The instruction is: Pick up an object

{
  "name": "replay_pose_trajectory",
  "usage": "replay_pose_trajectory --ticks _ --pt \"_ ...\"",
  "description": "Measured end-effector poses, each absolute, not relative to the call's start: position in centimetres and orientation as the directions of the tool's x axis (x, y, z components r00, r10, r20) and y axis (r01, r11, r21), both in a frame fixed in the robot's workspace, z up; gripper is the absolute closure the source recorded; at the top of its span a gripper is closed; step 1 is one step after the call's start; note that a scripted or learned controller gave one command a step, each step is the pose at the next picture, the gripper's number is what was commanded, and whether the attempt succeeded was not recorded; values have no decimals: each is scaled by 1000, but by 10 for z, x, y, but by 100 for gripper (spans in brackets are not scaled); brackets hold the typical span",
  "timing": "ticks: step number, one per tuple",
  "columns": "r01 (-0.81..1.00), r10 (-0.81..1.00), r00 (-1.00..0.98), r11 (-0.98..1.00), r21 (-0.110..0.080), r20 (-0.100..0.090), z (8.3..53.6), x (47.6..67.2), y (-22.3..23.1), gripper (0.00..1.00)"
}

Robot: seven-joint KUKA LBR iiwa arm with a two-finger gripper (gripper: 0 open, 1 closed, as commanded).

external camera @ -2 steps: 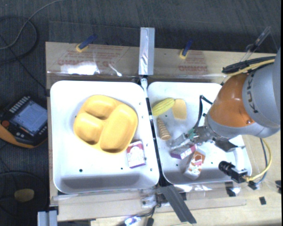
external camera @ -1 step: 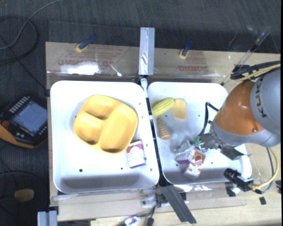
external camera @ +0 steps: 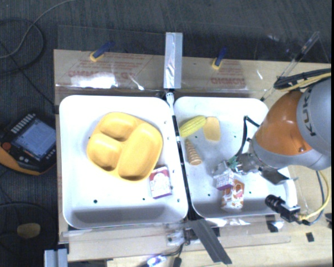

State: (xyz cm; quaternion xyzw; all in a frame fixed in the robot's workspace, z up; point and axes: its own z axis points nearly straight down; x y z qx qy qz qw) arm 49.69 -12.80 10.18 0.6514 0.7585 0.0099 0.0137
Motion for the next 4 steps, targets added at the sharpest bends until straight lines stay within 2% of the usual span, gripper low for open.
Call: replay_pose_trajectory --ticks 1,2,3,4 --pt "992 992 -129 129 -4 -1 189 524 -60 100" --pt "991 991 -135 135 -5 -1 195 570 -36 100" --pt "976 976 -216 216 -7 0 181 506 -27 100" --pt "995 995 -105 105 -5 -3 198 577 -22 100"
